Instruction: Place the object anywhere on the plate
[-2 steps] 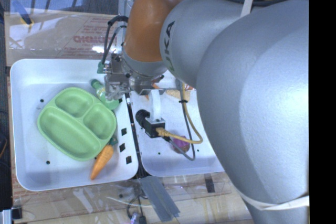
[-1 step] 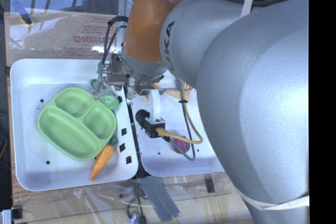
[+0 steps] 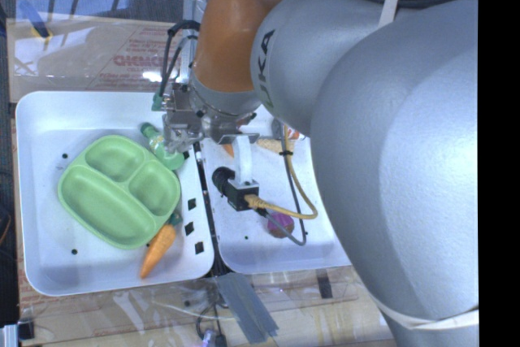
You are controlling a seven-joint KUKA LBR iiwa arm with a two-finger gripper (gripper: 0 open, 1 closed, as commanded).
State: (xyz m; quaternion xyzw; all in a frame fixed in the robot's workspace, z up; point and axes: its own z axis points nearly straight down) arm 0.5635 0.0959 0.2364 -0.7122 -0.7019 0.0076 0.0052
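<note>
A light green plate (image 3: pixel 118 188) with three compartments lies in the left bin (image 3: pixel 49 256). An orange carrot (image 3: pixel 157 249) rests against the plate's near right rim on the bin floor. A green object (image 3: pixel 159 144) sits by the plate's far right corner, partly hidden under the arm. My gripper (image 3: pixel 180 144) hangs over that corner of the plate, close above the green object, near the divider between the bins. The wrist hides what is at its tip.
The right bin (image 3: pixel 268 252) holds a purple object (image 3: pixel 279 223) and an orange piece (image 3: pixel 229 149) partly under the arm. A black fitting with cable (image 3: pixel 236 191) hangs over that bin. The big grey arm (image 3: pixel 390 142) covers the right side.
</note>
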